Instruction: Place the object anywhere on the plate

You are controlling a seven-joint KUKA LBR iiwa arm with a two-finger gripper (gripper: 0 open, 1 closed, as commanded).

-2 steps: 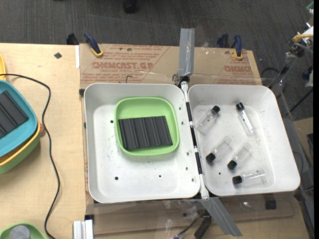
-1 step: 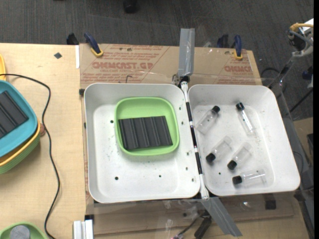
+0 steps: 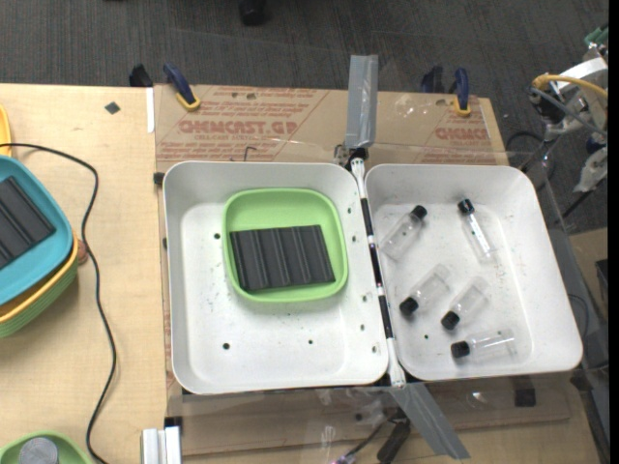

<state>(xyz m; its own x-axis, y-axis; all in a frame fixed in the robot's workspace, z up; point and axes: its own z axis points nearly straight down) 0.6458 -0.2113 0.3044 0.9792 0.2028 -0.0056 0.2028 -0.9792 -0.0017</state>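
A green square plate (image 3: 282,202) sits in the back half of the left white bin (image 3: 193,356). A black ribbed mat (image 3: 285,257) lies flat inside the plate and covers most of its floor. In the right white bin (image 3: 542,259), several clear vials with black caps lie on their sides. One vial (image 3: 404,228) is near the back left, and another (image 3: 474,228) is near the back middle. A third (image 3: 484,344) lies by the front wall, with two more between them.
A stack of teal and yellow dishes (image 3: 29,249) with another black mat sits on the wooden bench at far left. A black cable (image 3: 97,288) runs beside it. Cardboard (image 3: 251,119) held by clamps lies behind the bins. Cables and hardware (image 3: 580,75) are at the upper right.
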